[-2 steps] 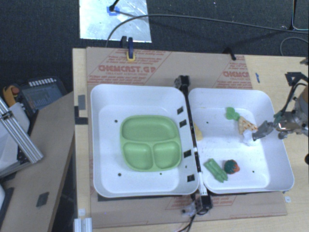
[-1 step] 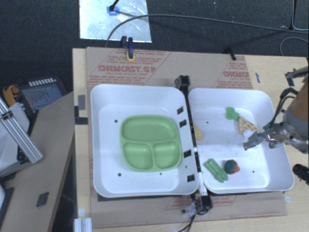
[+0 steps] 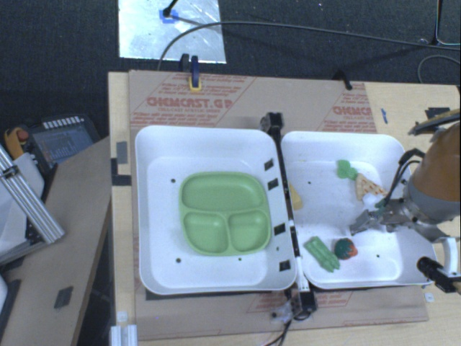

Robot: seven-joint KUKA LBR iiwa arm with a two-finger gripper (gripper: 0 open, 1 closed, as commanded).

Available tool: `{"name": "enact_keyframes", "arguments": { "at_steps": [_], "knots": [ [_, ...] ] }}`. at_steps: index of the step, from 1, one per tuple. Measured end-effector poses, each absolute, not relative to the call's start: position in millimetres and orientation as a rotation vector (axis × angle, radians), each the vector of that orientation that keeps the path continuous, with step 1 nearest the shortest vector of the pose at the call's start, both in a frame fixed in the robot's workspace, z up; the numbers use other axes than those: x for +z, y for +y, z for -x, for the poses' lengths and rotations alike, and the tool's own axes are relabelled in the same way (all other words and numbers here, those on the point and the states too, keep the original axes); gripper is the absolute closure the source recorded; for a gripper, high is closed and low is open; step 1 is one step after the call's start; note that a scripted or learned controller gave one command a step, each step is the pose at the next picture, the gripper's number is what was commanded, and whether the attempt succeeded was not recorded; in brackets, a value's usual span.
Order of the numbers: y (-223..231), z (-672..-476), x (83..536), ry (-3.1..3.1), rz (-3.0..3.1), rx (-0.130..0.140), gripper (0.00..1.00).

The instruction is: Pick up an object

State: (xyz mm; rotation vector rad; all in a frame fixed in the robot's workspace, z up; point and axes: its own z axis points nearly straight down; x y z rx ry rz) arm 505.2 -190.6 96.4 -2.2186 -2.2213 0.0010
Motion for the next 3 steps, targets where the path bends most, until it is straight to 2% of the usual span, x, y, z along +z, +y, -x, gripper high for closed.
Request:
{"name": "enact_keyframes", "arguments": {
  "at_steps": [1,2,3],
  "knots": [
    [-191.5,-506.7,110.3,-2.226,2.222,-0.002,1.00],
    [-189.2,-504.2,154.8,-2.229,2.221,-0.004,1.00],
    [-187.8,-508.1,219.3,-2.233,2.222,-0.007,1.00]
  ]
}}
